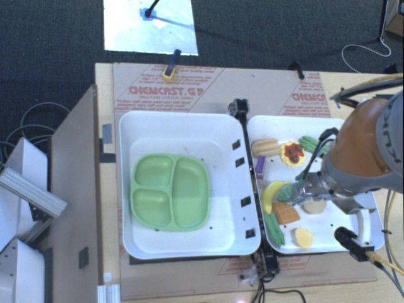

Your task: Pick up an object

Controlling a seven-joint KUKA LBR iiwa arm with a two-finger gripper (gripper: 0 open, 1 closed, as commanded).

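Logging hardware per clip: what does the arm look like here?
The arm is bulky and rounded, with a broad orange band above a grey wrist section. A thin dark cable loops along its left side. Below the wrist sits the gripper, a compact grey and dark metal assembly; a black knob-like part juts out nearer the bin's front edge.

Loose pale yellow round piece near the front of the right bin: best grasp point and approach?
Probably straight down on the pale yellow round piece, fingers across its short width. It lies flat with bare white floor on its right and front; the orange ridged cracker-like piece sits up-left, so avoid closing from that side.
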